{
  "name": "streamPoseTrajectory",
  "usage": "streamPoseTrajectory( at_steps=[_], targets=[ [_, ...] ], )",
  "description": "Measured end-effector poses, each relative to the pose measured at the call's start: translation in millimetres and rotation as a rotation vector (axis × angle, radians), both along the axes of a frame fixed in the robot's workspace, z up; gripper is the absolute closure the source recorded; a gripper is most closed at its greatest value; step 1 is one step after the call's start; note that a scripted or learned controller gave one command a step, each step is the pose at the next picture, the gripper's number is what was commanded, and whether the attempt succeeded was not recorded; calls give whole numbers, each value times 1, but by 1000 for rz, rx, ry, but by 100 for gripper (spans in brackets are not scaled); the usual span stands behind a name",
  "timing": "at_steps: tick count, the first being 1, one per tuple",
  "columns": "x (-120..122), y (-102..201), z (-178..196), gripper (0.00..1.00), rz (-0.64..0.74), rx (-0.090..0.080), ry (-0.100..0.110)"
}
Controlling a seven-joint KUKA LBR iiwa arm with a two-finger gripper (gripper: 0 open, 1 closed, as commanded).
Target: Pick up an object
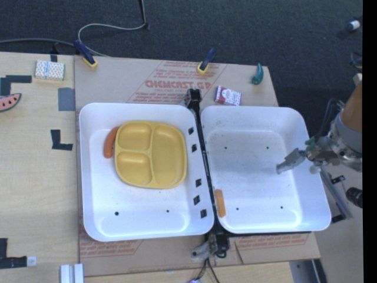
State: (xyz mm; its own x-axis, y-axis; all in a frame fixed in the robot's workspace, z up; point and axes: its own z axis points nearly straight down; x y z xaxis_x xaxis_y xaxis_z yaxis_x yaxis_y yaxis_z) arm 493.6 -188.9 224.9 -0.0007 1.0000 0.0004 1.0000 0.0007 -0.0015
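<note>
Lower centre of frame: small orange piece [220, 203] against right bin's [306, 214] left wall. Middle right: pincer [290, 161] over that bin, grasping nothing, open or clenched impossible to tell. Best approached leftward, descending clear of wall. Farther left: yellow divided plate [151, 154].

Two bins are set side by side on the surface [35, 158]. In the left bin [94, 217], a divided tray [150, 155] is placed toward the rear, with a sausage-shaped item [109, 142] touching its left edge. In the right bin [259, 217], a second such item [220, 202] lies against the left wall, near the front; the pincer [293, 160] is positioned over the right side.
</note>
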Motion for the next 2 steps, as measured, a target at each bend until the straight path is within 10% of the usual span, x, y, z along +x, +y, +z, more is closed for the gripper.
streamPoseTrajectory(
  at_steps=[2],
  targets=[
    [26, 90, -120, 0, 1, 1, 1]
  ],
)
